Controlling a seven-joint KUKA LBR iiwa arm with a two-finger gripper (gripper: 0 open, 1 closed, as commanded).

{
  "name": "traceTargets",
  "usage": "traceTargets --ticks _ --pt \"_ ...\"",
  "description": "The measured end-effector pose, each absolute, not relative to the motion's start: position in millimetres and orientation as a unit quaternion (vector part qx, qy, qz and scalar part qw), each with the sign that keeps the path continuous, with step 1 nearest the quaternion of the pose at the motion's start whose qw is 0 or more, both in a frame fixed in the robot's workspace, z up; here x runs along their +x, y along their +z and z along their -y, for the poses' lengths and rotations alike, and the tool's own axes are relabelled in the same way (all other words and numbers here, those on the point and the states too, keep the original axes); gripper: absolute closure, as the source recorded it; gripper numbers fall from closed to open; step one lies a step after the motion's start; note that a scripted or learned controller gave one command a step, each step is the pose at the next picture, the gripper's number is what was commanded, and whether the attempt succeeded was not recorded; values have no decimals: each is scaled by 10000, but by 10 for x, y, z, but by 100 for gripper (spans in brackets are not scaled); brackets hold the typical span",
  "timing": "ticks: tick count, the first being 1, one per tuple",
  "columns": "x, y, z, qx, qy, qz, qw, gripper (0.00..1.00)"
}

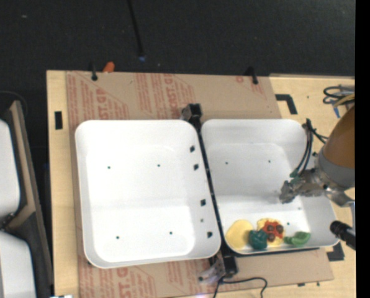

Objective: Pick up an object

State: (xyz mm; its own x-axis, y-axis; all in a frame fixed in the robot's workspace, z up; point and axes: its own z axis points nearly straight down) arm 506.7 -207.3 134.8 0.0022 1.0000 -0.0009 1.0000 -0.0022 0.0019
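Several small objects lie along the front edge of the right bin (247, 135): a pale yellow round piece (237, 233), a teal lump (257, 239), a red and orange item (272, 228) and a green piece (298, 238). My gripper (288, 193) hangs over the right part of that bin, a little above and to the right of the objects, apart from them. Nothing shows between its fingers. The grey arm with its orange band (341, 143) comes in from the right.
The left bin (135, 191) sits beside the right one, with a black divider clip row (203, 185) between them. Both rest on a cardboard sheet (141, 95). Cables run near the right edge (337, 95).
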Motion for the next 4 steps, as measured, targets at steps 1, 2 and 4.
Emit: traceTargets --ticks 1,2,4 --pt "5121 1783 2057 7071 10 -7071 20 100" --pt "5129 2112 2065 7072 9 -7070 18 100" --pt "5447 2035 988 7056 6 -7086 -2 100"
